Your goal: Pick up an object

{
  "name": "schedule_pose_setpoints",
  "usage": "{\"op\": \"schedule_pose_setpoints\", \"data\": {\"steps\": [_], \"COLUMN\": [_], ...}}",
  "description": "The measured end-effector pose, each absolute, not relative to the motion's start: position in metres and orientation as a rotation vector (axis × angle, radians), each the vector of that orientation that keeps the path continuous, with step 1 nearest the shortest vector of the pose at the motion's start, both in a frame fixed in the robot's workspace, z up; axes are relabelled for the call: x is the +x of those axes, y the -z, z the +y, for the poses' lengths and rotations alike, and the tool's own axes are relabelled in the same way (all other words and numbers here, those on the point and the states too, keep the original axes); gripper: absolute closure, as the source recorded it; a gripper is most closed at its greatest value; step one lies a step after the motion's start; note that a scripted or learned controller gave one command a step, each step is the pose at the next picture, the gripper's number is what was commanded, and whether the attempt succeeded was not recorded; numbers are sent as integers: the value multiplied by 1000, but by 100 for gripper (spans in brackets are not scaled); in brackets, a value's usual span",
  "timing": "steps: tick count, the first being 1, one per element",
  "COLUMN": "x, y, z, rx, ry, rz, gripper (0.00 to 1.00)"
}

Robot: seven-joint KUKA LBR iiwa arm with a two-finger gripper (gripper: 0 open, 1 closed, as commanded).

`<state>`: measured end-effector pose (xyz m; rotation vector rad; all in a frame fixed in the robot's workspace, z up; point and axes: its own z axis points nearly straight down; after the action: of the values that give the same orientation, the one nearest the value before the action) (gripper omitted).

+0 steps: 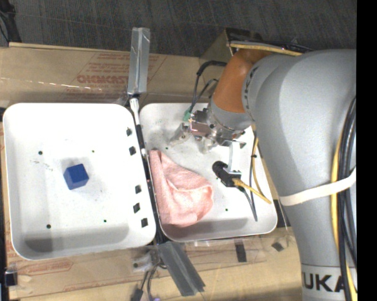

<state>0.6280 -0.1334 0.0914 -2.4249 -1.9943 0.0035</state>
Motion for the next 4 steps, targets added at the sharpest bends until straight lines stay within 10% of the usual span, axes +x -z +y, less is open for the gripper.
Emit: {"op": "schedule_pose_setpoints", "data": {"steps": [1,2,3,4], "x": [657,657,558,576], "y": [-92,-131,-91,-92], "z": [-93,-152,-160,-166], "rx": [-2490,-2343,-2260,-2318], "ry": [-3,-2,-4,-2], "rz": [-1912,-2091,-2174,-2119], "gripper": [0,0,0,0]}}
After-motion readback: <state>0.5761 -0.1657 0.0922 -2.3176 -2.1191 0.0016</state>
